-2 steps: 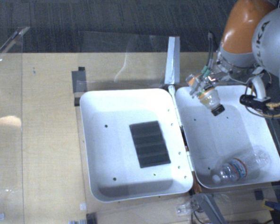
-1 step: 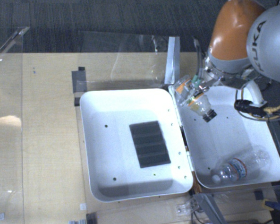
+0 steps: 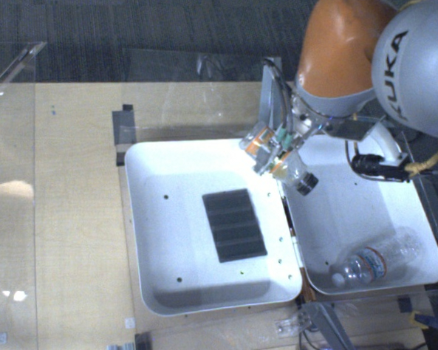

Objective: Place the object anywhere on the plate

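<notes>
Pale wooden bench (image 3: 59, 217): my gripper (image 3: 273, 151), grip unreadable, hangs over the bins' shared rim; ribbed black plate (image 3: 234, 224) lies unobstructed.

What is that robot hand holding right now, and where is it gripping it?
It cannot be told: the gripper sits over the bins' shared edge, too small and cluttered. The bottle lies apart, untouched.

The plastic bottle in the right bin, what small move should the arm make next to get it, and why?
Probably swing toward the view's bottom and descend over the plastic bottle. It lies on its side in the right bin's near corner, while the gripper hovers by the divider at the bins' far end. The dark plate lies in the left bin, bare.
</notes>
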You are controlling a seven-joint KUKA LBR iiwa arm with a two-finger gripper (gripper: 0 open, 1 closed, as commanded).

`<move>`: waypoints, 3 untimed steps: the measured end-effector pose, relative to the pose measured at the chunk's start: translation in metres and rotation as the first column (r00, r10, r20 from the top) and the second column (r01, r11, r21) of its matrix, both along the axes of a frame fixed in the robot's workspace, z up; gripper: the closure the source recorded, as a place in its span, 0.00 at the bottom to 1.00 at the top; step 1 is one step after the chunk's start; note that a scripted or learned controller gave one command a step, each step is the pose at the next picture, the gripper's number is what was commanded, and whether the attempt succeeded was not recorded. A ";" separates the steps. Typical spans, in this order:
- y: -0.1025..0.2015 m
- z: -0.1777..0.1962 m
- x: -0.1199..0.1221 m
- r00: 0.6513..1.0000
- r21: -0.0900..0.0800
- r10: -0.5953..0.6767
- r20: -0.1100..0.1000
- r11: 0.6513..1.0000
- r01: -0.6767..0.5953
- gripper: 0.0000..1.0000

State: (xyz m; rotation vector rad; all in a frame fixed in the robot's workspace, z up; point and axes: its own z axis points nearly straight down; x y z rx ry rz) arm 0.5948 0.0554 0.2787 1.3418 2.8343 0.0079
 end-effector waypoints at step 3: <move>0.053 -0.019 0.061 0.970 -0.001 0.242 -0.001 0.970 -0.242 1.00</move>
